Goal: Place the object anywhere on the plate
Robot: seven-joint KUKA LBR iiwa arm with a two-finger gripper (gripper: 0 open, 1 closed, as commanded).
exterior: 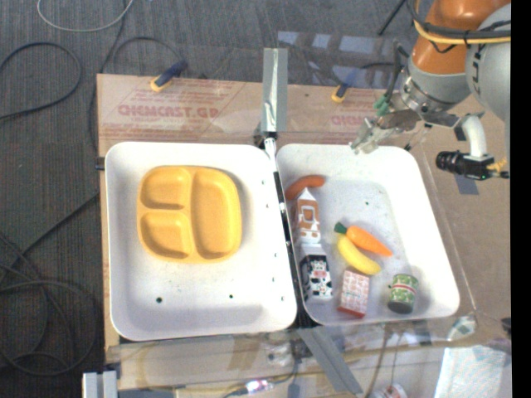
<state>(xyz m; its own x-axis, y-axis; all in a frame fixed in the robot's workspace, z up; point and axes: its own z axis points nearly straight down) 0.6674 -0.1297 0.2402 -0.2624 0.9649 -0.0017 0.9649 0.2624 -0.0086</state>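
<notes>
Yellow plate [191, 212] waits left; my hand [371, 137] hovers far of the right bin [431, 222], grip state unclear.

One fixed camera looks down at a slant from above the bench [174, 106], taking in both bins.

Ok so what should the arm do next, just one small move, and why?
Probably lower the gripper forward into the right bin, toward one of the toys such as the carrot. It hangs over that bin's far rim with nothing between its fingers, the yellow plate in the left bin bears nothing, and every object lies in the right bin.
</notes>
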